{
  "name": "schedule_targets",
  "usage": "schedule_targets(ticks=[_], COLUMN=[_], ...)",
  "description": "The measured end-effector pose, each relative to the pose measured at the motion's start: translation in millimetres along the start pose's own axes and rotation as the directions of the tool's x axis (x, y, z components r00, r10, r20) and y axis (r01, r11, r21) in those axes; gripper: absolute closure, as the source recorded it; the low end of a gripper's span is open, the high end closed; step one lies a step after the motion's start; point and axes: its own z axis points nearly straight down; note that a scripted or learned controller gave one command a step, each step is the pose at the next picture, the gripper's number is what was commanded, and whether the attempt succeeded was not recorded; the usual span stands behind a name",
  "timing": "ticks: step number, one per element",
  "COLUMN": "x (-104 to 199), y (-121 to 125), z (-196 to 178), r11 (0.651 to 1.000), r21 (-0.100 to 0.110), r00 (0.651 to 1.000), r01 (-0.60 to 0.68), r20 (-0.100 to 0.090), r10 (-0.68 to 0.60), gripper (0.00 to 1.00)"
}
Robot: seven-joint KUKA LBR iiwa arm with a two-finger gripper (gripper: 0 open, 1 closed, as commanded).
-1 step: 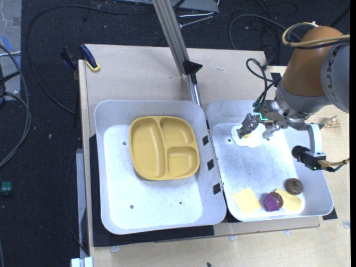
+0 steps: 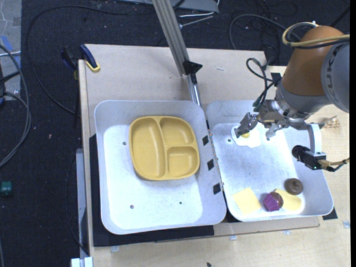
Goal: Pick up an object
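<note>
One arm (image 2: pixel 311 65) is reaching in from the right, bending down over the far part of the right bin (image 2: pixel 278 160). Its gripper (image 2: pixel 257 128) is hanging with fingers spread, just above a pale white-and-yellow object (image 2: pixel 248 139), gripping nothing.

No readable text, label, brand, number or sign anywhere. Arm (image 2: pixel 311 65): grey shell and orange band, both unmarked. Left of arm, tray (image 2: pixel 164 147): plain yellow, no print. Bins (image 2: pixel 111 204): plain white, only dark specks, no lettering. Small items below arm in right bin: no legible marks. Bench (image 2: pixel 133 65) above tray: bare wood, no writing. Black clips between bins: too small to tell any marking.
</note>
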Motion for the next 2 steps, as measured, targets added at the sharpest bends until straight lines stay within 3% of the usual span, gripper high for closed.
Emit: schedule_targets(ticks=[2], x=[2], y=[-6], z=[104], r11=[1.000], r21=[0.000], r00=[1.000], r01=[-0.002], r20=[0.001], r10=[0.002], gripper=[0.00])
